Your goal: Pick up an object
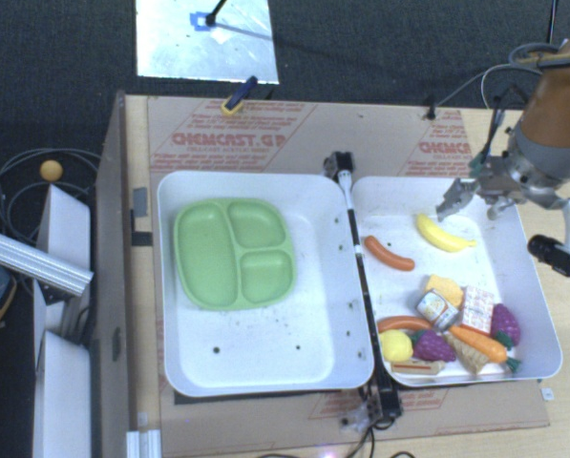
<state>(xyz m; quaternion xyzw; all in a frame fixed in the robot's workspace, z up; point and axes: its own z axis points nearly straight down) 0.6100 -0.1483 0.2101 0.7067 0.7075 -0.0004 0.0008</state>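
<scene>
1. Nearest, a toy-food heap (452,330) is crowding the right bin's (528,284) front corner.
2. Farther back, the banana (445,235) is lying alone, long axis left-right.
3. Beyond, the gripper (477,198) is hovering just above-right, fingers spread, holding nothing.

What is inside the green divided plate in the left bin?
The green divided plate shows bare compartments, with nothing lying in them. What lies under the plate is covered.

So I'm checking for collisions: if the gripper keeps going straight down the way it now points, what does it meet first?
Most likely the toy banana, which lies just below and beside the gripper in the right bin. Depth is unclear from this slanted view, so it may land on bare bin floor next to it.
</scene>
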